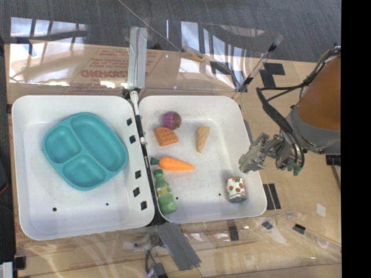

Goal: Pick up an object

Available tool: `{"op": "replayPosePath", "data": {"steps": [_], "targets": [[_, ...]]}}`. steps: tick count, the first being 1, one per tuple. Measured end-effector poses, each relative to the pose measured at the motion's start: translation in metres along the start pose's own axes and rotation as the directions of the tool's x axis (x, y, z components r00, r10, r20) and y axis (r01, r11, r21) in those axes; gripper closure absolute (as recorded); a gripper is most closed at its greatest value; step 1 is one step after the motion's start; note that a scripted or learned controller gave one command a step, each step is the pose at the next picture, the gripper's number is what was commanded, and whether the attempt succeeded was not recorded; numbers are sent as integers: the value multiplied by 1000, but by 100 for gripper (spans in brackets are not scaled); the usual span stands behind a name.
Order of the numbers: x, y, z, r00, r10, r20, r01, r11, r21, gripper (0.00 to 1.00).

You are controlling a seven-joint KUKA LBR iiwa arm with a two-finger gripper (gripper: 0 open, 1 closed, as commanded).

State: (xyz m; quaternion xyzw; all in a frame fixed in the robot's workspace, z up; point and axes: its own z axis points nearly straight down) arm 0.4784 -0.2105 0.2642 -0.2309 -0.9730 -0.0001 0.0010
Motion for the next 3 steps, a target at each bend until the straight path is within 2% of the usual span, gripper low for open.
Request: {"op": "replayPosePath", "data": {"steps": [2,3], "targets": [[1,-1,7,972,236,0,-236,972,0,100],[1,-1,8,958,286,-1,-286,958,0,100]]}}
